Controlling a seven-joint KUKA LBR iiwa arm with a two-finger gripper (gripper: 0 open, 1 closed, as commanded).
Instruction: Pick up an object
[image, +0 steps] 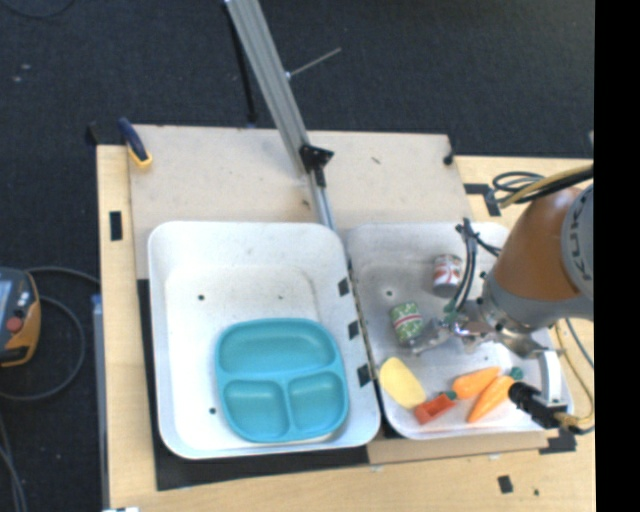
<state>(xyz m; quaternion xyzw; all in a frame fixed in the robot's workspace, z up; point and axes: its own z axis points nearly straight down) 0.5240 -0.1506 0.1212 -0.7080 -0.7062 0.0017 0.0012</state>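
My gripper (446, 333) reaches in from the right and sits low in the right bin (395, 255), just right of a small green and white can (406, 322). A red and silver can (447, 270) lies behind the gripper. In front of it lie a yellow object (402, 382), a small red piece (434, 407) and two orange carrots (482, 392). The arm's orange band (540, 250) hangs over the bin's right side and hides part of it.
The left bin (200, 260) holds a blue divided tray (282, 380) at its front. A grey metal bar (280, 90) slants down from the top to the gap between the bins. Cables (530, 185) lie at the right.
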